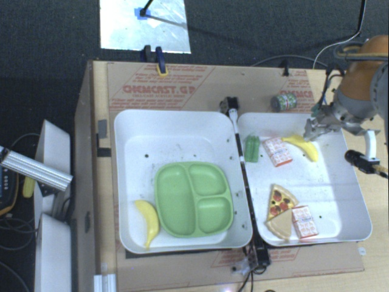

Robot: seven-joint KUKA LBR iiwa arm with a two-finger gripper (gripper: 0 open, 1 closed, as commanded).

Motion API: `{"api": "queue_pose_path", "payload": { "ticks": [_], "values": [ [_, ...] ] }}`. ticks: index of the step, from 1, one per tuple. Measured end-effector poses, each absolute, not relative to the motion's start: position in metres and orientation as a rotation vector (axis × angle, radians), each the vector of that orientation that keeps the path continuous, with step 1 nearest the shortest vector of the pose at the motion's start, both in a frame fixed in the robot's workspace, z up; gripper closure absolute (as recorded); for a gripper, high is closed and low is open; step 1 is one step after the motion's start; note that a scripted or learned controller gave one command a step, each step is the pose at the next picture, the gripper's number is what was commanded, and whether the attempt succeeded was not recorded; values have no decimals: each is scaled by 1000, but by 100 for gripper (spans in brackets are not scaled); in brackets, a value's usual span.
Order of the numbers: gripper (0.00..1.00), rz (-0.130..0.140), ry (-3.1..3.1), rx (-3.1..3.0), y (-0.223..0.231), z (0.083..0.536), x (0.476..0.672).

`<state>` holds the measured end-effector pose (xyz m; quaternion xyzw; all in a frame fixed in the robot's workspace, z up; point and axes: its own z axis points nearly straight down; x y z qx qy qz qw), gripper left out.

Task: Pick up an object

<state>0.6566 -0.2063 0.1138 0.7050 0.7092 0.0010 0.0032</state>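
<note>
Two bananas show, and the gripper (311, 128) hangs low just above the far end of the one in the right bin (349, 181), likely to grab that banana (303, 145), though its grip can't be told.

A small can (284, 101) is seen lying on the cardboard-covered bench (182, 87) behind the right bin (355, 215), with a blue clamp (160, 59) fixed at the bench's far edge.

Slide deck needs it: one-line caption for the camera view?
Gripper poised over the banana in the right bin; left bin holds a green tray and another banana.
</note>
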Motion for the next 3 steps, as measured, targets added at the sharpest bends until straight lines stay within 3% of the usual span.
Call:
{"api": "queue_pose_path", "payload": {
  "ticks": [1, 2, 3],
  "values": [
    [0, 3, 2225, 2210, -206, 114, 657],
    [0, 2, 2225, 2216, -183, 85, 638],
    [100, 2, 2227, 2213, -183, 95, 638]
  ]
}}
